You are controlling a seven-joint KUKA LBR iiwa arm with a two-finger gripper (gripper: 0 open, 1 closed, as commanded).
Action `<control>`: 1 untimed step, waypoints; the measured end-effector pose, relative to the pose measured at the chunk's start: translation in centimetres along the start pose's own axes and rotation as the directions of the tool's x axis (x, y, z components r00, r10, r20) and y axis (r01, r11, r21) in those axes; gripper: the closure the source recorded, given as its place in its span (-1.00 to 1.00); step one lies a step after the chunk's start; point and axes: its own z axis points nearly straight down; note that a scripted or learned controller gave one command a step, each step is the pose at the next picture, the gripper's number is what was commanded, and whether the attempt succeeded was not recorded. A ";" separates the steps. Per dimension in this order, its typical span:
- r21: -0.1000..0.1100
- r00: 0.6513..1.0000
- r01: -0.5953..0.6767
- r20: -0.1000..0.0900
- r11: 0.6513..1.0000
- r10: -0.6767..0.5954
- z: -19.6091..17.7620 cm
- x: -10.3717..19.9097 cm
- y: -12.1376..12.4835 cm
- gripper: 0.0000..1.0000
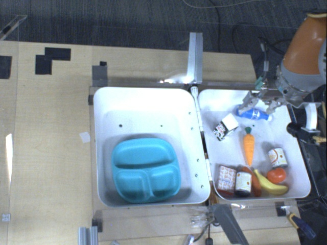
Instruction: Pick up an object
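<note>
A: Under the pincer (261, 102), right bin (301, 152), far end: blue packet (254, 114) lying flat, fingers hanging right over it, looks like touching it. Open or closed?

B: Cannot tell, fingertips blur into the packet. Not confirmed as held.

A: Fine. Rest of that bin, all nearer the camera than the pincer: small white carton (225, 126) just down-left of it, tilted. Toy carrot (248, 145) straight below, green top pointing back toward the pincer.

B: Further off along the near wall: patterned box (226, 177), dark jar (243, 181), banana (270, 185), tomato (276, 175), and a small can (277, 157) a bit closer to the pincer. Those are packed together, touching.

A: Left bin (143, 103), well to the pincer's left: one blue divided tray (146, 169), near end.

B: Anything blocking?

A: Packet sits apart from the carton and carrot. Metal post (195, 57) at the bins' far join, left of the pincer. Cable (214, 6) on the dark floor beyond.

B: Arm (306, 47)?

A: Comes in from the right, orange band up high, wrist tipped down over the bin's far right corner.
</note>
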 end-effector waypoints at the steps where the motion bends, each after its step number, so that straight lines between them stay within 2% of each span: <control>1: -0.003 0.988 0.152 0.001 0.988 -0.152 12.6 -3.8 -8.5 -1.00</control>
